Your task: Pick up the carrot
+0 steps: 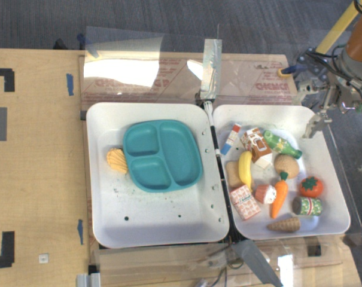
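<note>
Carrot [279, 199] lies in rt bin [339, 214], btwn tomato [311, 186] & potato [286, 167]. Hand [322, 115] hovers over far rim, grip state can't tell. Approach vertical, pinch across the thick middle, avoid neighbours.

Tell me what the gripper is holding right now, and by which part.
Nothing is held. The gripper hangs over the right bin's upper right corner with nothing between its fingers; the carrot lies untouched among the toys lower down.

carrot [279, 199] upright in right bin [336, 178] | tool [319, 119] above bin's far-right corner
</note>
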`<state>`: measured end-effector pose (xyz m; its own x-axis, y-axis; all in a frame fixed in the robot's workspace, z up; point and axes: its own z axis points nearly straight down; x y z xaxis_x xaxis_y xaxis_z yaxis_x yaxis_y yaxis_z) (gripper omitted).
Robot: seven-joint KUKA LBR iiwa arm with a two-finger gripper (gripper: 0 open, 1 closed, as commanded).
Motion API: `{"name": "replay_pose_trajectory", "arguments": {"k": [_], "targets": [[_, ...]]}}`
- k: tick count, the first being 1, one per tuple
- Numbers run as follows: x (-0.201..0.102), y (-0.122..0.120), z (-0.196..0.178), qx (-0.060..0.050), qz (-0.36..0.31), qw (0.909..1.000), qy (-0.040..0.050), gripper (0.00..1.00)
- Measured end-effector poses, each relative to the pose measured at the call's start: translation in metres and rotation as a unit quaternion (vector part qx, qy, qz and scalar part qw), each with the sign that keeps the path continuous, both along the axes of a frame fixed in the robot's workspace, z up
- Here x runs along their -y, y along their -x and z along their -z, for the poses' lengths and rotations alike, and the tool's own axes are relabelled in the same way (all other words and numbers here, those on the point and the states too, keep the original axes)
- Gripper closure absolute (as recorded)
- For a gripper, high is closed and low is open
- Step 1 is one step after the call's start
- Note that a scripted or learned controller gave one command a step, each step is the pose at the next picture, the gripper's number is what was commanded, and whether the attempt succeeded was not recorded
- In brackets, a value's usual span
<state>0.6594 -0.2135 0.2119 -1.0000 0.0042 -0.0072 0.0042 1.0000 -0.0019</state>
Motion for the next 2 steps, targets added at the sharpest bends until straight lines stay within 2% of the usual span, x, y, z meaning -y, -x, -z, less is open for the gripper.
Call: {"name": "replay_pose_trajectory", "arguments": {"k": [1,2], "targets": [[-0.064,0.036,0.12,-0.003,0.022,0.9998,-0.0023,0.0],[-0.044,0.11,0.124,-0.001,0.09,0.9959,-0.0014,0.0]]}}
